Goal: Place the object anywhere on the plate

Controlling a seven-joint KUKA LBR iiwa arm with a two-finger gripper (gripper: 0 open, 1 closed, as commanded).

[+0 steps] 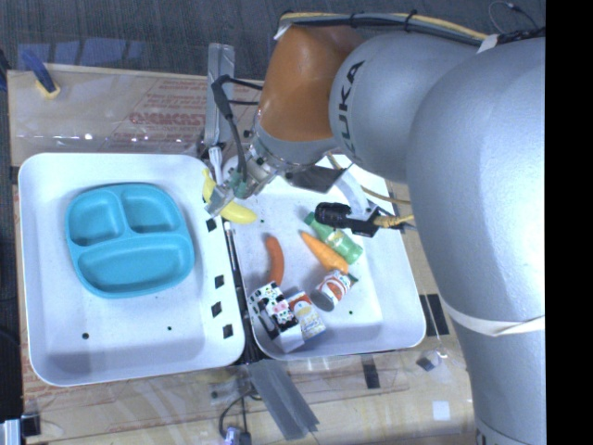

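A blue divided plate [130, 239] lies in the left bin [56, 341]. My gripper [225, 191] is down at the far left corner of the right bin [389, 313], right over a yellow banana-like object [239, 214]. Yellow shows on both sides of the gripper tip, so the object seems to run beneath it. Whether it is gripped is hidden by the gripper body. The gripper stands just right of the wall between the two bins, apart from the plate.
In the right bin lie a red-orange sausage [274, 258], an orange carrot [321, 249], a green bottle [341, 245], a small can [334, 286], a black-and-white box [268, 304] and a small carton [307, 316]. The big grey arm overhangs the right side.
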